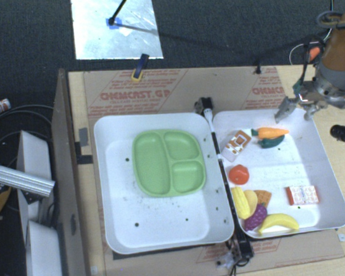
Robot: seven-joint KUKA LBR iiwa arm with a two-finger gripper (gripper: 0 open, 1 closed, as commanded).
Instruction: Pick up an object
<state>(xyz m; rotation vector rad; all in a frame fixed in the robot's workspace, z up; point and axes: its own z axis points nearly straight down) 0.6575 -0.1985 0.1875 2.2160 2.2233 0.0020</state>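
Dark carpet surrounds a cardboard-topped bench (157, 85) that bears two shallow white bins side by side. Left bin (120, 226) holds one green sectioned plate (167, 163) and nothing else that I can make out. Right bin (325, 171) holds the pickable toys: one carrot (272, 133) with a dark green piece just under it, one small printed box (237, 143), one red tomato (238, 174), one corn cob (240, 201), one orange wedge-like piece (262, 197), one purple grape bunch (256, 216), one banana (279, 221), and one red-and-white packet (301, 195).

At the far right, the arm comes in over the upper corner of the right bin, and its gripper (298, 109) hangs above the bin's back rim with the two fingers spread apart and nothing between them.

The relation that counts, as I judge it: the carrot is the nearest thing to the pincer, lying just down and to the left of it in this view, near the bin's back wall. Its long axis runs roughly left to right, leafy end to the left, tip to the right. A grasp would likely close across that axis. The other toys lie farther off, toward the bin's near side and its inner wall.
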